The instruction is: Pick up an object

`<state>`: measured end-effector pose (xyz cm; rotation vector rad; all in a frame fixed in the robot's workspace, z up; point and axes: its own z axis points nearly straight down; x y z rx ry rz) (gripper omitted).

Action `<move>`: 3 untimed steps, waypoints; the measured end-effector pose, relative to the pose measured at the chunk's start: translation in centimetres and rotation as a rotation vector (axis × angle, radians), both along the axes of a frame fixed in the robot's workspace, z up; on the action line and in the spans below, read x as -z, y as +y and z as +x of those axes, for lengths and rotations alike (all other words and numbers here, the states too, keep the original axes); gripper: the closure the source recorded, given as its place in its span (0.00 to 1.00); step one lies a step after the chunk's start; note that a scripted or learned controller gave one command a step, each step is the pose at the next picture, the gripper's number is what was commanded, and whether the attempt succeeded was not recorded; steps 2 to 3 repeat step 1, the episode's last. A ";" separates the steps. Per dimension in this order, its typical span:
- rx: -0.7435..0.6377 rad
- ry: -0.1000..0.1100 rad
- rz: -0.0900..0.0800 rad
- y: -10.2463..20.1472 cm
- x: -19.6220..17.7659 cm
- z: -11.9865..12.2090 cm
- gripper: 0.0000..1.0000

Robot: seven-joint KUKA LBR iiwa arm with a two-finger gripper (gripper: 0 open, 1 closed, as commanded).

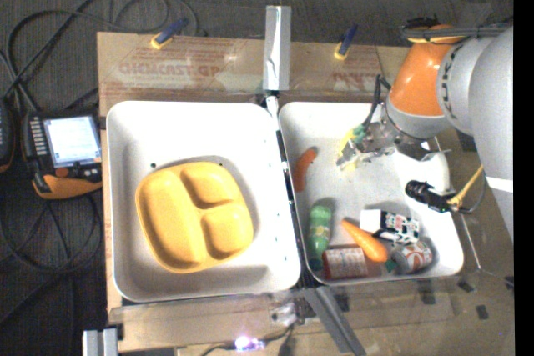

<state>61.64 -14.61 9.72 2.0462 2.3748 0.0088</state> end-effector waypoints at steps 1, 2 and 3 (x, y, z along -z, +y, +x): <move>0.042 0.014 -0.002 3.6 -11.3 5.1 1.00; 0.042 0.014 -0.002 3.6 -11.3 5.1 1.00; 0.042 0.014 -0.002 3.6 -11.3 5.1 1.00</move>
